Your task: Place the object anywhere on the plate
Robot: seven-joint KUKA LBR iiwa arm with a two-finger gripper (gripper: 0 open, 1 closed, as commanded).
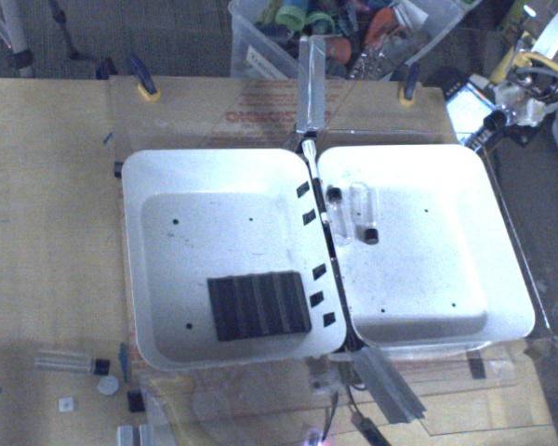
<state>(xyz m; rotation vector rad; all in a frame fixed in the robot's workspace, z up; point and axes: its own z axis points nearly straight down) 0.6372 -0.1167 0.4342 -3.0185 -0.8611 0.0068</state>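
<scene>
Bench as you see it from the overhead camera: two shallow white bins sit side by side, touching along their shared middle edge.

Left white bin [167,179]: a dark grey ribbed rectangular plate [259,307] lies flat on the floor, towards the near wall and right of centre. Nothing rests on it.

Right white bin [446,170]: the task's things are here, well apart from the plate and across the divide from it. A clear plastic tube with a black cap at its far end [335,207] lies against the bin's left wall. Just beside it, to the right, a second clear tube with a black cap at its near end [364,217] lies roughly parallel. You cannot tell whether the two touch; the clear bodies blur into the white floor.

A row of short black tape marks [309,217] runs down the left bin's right wall. A grey metal bar [311,82] points away from the junction of the bins.

Gripper: you cannot tell whether it is wide, narrow or holding anything.

Surroundings: a clear plastic tub of mixed coloured items [353,7] stands beyond the bench. Two blue clamps [146,85] grip the far edge. On the light wooden bench top [46,203], near the left bin's near corner, another clear tube with a dark cap [70,362] lies among small loose bits.
</scene>
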